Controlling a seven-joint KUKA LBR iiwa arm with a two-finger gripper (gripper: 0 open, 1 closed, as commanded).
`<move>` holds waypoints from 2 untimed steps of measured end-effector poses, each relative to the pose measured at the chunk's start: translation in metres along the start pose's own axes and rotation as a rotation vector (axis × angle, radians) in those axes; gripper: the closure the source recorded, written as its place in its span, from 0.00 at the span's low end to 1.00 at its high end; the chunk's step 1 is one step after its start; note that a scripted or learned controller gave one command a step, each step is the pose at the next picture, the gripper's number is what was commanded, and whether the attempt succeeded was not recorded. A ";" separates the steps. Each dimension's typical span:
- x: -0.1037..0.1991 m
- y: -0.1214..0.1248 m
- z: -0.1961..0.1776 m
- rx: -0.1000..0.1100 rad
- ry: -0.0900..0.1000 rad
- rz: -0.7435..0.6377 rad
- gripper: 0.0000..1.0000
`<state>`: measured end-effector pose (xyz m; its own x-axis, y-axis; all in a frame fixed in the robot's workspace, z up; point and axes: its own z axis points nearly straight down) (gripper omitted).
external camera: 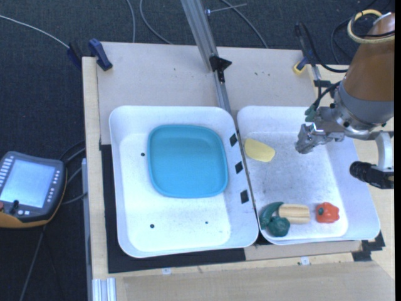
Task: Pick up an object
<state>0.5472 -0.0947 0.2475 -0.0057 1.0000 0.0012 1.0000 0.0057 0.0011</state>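
In the right bin [351,187] lie a pale yellow piece [259,150] near the left wall, a green vegetable [274,219] and a tan block [294,213] at the front, and a red pepper [326,212] beside them. My gripper [305,141] hangs over the upper middle of this bin, right of the yellow piece and apart from it. Nothing shows between its fingers. The grey and orange arm comes in from the right edge.
The left bin [128,187] holds a blue square plate [187,160]. A metal post [203,30] runs down between the bins. A blue clamp [100,54] sits at the bench's back left, a teach pendant [28,187] on the floor at left.
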 end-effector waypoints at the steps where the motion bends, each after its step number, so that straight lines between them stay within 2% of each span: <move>1: 0.047 0.021 0.008 0.001 0.000 0.001 1.00; 2: 0.096 0.043 0.007 0.001 0.000 0.001 1.00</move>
<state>0.5894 0.0020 0.2409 -0.0049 1.0000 0.0012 1.0000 0.0049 0.0005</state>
